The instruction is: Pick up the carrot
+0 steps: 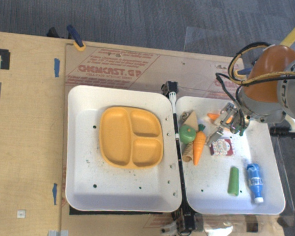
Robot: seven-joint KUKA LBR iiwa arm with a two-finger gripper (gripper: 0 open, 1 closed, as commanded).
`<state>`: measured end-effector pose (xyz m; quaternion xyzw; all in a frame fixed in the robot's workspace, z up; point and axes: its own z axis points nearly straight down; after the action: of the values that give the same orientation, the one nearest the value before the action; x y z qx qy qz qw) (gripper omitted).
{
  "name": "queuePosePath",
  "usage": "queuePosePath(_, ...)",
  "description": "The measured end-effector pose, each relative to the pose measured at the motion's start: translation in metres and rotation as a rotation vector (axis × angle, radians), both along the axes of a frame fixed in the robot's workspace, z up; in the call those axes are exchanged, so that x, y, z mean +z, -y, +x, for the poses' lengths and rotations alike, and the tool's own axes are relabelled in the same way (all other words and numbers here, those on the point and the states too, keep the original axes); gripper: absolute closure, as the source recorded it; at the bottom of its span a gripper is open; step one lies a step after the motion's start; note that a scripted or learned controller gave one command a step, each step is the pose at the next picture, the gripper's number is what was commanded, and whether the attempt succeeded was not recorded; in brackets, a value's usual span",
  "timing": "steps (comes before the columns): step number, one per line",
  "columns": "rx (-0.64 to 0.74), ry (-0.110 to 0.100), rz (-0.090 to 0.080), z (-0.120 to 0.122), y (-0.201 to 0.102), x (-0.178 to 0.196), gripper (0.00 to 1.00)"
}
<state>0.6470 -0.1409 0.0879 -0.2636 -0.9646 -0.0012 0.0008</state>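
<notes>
1. The carrot [198, 147] lies in the right bin [271, 203], near that bin's left wall, with its thick end up by a green top and its tip pointing toward the near side.
2. Just left of the carrot sits a round green fruit [187, 134], and above that a tan wedge-shaped piece [190, 119]. A brownish stick-like piece [187, 152] lies below the green fruit, just beside the carrot's left flank.
3. Right of the carrot, close by but apart from it, lies a small red and white packet [222, 147].
4. The gripper [221, 131] hangs over the right bin just above that packet and to the right of the carrot's thick end. Nothing is seen between its fingers; whether they stand wide or narrow cannot be made out at this slant.
5. A small orange piece [213, 116] lies near the far wall of the bin, just left of the gripper's body.
6. Further toward the near right corner lie a green stick [233, 180], upright along the bin, and beside it a blue bottle [254, 182] with a white cap, slightly tilted.
7. The arm [274, 74], grey with its orange band, reaches in from the right above the far right corner of the bin, with cables looping around it.
8. The left bin [78, 150] holds a yellow divided plate [131, 137] with three compartments, set near its middle.
9. Both bins rest on a brown cardboard sheet [111, 68] printed with red lettering, on a wooden bench [18, 129].
</notes>
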Motion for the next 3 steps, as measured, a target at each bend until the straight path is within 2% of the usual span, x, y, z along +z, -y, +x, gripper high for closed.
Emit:
queuePosePath(1,0.003,0.022,-0.006,0.006,0.0,0.016,1.0)
queuePosePath(2,0.003,-0.005,0.0,-0.001,-0.002,0.009,0.0)
queuePosePath(3,0.006,0.015,-0.005,0.005,-0.002,0.023,1.0)
